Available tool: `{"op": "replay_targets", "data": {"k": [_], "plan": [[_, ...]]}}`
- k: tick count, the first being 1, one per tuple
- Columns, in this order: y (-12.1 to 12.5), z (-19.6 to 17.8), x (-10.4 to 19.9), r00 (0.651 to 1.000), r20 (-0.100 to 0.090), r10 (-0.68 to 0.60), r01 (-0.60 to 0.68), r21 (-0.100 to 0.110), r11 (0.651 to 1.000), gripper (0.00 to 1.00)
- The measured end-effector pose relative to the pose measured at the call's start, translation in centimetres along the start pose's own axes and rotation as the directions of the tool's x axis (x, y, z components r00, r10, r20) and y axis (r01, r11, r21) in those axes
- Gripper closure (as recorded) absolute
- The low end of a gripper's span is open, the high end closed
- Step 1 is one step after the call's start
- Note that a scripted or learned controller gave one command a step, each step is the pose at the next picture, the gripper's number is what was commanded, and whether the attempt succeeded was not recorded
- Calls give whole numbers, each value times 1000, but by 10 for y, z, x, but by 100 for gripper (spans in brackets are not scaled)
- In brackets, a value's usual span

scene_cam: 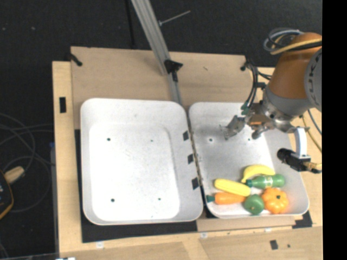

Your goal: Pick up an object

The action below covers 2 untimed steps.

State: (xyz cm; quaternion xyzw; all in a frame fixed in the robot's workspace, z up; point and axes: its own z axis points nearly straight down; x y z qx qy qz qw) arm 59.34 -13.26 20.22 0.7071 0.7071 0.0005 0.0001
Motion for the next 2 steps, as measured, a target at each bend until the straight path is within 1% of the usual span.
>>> {"op": "replay_targets", "data": {"k": [1,2], "plan": [[37,106,29,1000,0,-1,1,6,1000,0],[56,50,-36,1000,3,4,-4,-4,1000,0]]}}
